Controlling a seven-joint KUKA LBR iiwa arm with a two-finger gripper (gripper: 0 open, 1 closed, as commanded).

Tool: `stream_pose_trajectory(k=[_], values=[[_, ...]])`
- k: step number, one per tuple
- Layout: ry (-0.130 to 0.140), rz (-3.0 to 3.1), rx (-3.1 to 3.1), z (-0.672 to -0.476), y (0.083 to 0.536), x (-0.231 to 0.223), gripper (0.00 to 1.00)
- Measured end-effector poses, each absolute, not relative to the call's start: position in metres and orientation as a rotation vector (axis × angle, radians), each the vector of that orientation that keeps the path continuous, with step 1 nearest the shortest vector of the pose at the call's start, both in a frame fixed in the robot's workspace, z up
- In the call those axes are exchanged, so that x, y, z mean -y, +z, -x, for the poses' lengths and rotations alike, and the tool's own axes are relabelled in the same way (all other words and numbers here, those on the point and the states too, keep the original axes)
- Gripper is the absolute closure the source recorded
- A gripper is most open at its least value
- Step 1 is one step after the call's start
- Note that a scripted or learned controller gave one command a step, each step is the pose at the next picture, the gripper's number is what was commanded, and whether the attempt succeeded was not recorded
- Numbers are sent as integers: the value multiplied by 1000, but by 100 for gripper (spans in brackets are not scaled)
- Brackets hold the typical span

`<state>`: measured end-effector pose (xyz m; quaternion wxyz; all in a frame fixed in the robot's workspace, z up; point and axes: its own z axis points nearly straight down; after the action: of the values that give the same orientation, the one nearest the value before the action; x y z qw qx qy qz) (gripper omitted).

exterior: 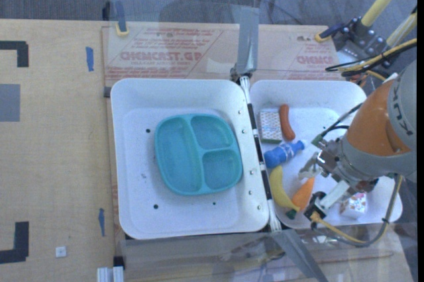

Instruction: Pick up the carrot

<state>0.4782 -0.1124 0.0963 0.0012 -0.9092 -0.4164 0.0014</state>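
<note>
The carrot is a short orange piece lying near the front of the right bin, just right of a yellow banana. My gripper hangs low over the carrot's right side, at the end of the grey arm with the orange band. The gripper's body hides part of the carrot, and I cannot make out whether they touch.
The right bin also holds a blue bottle, a reddish sausage, a small grey packet and a white speckled item. A teal divided plate lies in the left bin. Yellow cables run at the upper right.
</note>
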Motion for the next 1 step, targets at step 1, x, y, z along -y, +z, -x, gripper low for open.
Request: stream_pose_trajectory(k=[1], values=[[7,2854,1302,-477,105,113,100]])
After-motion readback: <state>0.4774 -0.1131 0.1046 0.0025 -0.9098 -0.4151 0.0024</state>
